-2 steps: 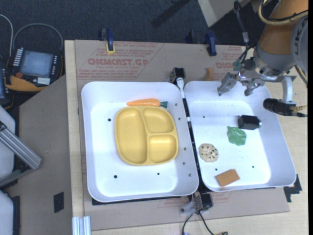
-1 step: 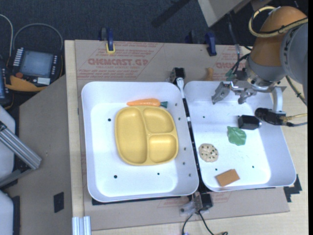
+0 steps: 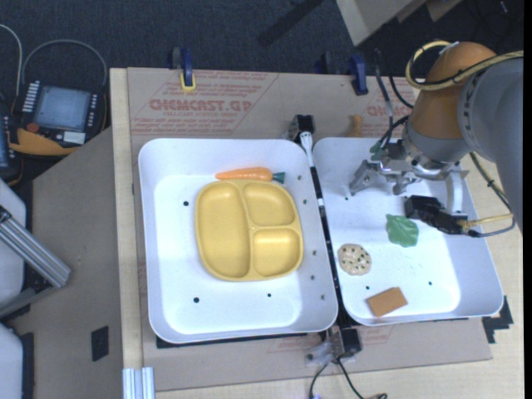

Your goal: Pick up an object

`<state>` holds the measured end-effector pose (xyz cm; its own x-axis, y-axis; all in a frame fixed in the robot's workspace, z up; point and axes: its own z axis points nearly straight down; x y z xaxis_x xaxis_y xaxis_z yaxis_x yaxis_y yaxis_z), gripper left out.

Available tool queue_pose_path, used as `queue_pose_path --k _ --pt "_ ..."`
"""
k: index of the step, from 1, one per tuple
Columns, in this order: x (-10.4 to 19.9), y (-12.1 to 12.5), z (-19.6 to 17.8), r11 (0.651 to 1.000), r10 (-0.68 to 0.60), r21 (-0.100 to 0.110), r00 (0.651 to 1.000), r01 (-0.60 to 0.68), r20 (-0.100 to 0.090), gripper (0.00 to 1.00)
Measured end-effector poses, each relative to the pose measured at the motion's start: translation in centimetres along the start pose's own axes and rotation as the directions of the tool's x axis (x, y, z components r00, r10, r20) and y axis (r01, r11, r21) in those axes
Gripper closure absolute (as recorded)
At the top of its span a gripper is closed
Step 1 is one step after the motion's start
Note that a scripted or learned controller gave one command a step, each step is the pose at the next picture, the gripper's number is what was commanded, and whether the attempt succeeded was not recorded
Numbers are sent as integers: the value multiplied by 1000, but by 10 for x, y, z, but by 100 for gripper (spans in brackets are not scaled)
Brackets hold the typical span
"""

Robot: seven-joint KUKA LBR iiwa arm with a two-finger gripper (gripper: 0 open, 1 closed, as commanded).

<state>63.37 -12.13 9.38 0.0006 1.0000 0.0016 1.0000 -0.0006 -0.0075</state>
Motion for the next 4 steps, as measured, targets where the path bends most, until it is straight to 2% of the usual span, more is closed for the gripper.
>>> queue_pose_path --k 1,2,4 --pt "1 0 10 1000 0 -3 1000 0 1 0" --pt "1 1 -2 1000 0 -8 1000 0 2 100" --pt "8 10 -104 1000 -2 -14 1000 2 3 100"
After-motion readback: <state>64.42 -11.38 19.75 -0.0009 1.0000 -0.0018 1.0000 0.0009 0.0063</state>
